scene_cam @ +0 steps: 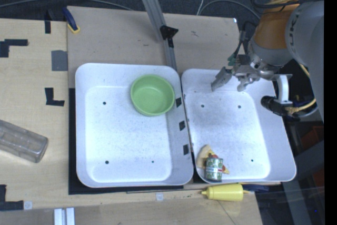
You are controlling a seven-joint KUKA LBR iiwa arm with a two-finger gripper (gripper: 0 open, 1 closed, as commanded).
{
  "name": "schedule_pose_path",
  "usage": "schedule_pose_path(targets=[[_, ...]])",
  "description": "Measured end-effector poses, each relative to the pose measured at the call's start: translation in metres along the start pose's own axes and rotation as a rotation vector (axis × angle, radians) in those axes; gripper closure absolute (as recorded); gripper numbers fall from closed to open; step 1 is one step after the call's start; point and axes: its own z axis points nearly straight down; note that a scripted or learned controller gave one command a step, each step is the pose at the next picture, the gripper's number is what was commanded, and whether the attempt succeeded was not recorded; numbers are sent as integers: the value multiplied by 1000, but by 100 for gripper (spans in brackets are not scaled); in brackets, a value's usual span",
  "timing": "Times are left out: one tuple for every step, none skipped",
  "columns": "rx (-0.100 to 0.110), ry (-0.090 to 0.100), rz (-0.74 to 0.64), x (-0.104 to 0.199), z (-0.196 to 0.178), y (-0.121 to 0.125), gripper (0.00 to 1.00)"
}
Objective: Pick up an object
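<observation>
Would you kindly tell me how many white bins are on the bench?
2. The left bin holds a green bowl; the right bin holds a small can at its near corner.

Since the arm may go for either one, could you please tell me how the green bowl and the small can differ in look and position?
The green bowl sits in the left bin, near its far edge; the small can sits in the right bin, at its near left corner. The bowl is plain green, wide and open upward; the can is much smaller, with a green label. The can rests against a small yellowish item; the bowl stands alone. Both lie apart from the hand.
</observation>
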Motion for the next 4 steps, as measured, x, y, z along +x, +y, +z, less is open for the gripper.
schedule_pose_path(targets=[[0, 0, 1, -8, 59, -6, 0], [-8, -2, -1, -7, 95, -5, 0], [-7, 0, -2, -6, 85, -5, 100], [-12, 0, 0, -7, 23, -10, 100]])
